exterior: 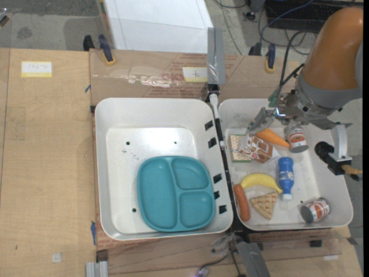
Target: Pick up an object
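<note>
The claw point(260, 122) hangs low over the right bin point(340, 212); whether it is spread or closed I cannot tell. A carrot point(272, 138) lies just beside it, a small carton point(258, 149) just below, its print too small to read

Divided plate point(173, 194) in left bin point(109, 154); banana point(260, 182), bottle point(285, 177), can point(315, 210) in right bin point(340, 212).

grey arm point(328, 91), orange band — metal claw point(260, 120)
</note>
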Action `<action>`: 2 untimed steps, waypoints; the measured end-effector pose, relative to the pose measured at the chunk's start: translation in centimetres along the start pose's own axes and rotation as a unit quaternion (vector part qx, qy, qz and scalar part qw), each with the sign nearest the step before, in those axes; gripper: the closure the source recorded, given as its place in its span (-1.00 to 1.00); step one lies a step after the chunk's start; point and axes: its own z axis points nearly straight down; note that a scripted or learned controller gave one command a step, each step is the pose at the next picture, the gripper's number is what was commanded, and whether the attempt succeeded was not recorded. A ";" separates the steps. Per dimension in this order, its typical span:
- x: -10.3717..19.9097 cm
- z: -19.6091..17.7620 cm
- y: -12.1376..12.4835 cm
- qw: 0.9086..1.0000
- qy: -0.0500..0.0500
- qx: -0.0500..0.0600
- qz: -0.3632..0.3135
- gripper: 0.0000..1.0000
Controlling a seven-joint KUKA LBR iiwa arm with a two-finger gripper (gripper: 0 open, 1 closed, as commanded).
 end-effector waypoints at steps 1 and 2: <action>-2.2 13.8 3.9 1.000 -0.001 -0.007 0.012 -1.00; -5.7 13.7 0.9 1.000 0.000 -0.008 0.024 -1.00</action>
